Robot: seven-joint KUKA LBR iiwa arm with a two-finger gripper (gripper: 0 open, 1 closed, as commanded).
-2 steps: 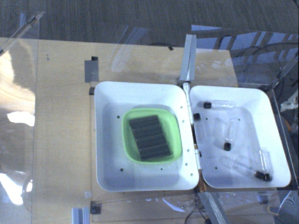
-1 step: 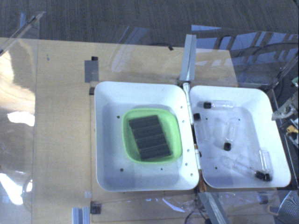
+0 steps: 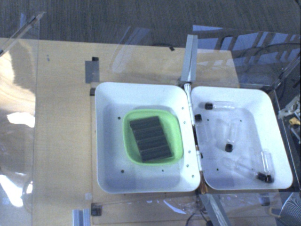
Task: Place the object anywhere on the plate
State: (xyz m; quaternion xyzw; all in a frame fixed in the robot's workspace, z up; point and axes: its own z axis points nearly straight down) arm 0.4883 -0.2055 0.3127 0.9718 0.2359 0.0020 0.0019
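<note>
The dark ribbed block (image 3: 150,139) lies flat in the middle of the green plate (image 3: 129,147) in the left bin (image 3: 108,173), so the placing looks done. Clear vials (image 3: 265,166) with black caps lie scattered in the right bin (image 3: 277,126).

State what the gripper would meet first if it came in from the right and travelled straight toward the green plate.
Probably the rim of the right bin, then the clear tubes lying inside. Height is unclear, so it might pass above both.
</note>
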